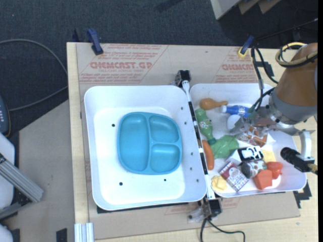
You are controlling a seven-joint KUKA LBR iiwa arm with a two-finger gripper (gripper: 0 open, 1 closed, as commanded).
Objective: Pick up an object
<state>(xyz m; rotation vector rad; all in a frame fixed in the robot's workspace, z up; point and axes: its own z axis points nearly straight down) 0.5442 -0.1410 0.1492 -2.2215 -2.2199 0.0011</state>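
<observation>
gripper (251, 126) low in right bin (202, 92) | jaw state: cannot tell | carrot (207, 154) beside left wall, long axis top-to-bottom

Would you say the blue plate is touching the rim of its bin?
Apart. The camera view shows the blue plate lying mid-floor in the left bin, with bare white floor all around it between the plate and the rim.

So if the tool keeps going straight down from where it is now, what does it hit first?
Most likely the crumpled brown wrapper right under the tool, in the right bin. Depth is hard to judge from this slanted view.
</observation>
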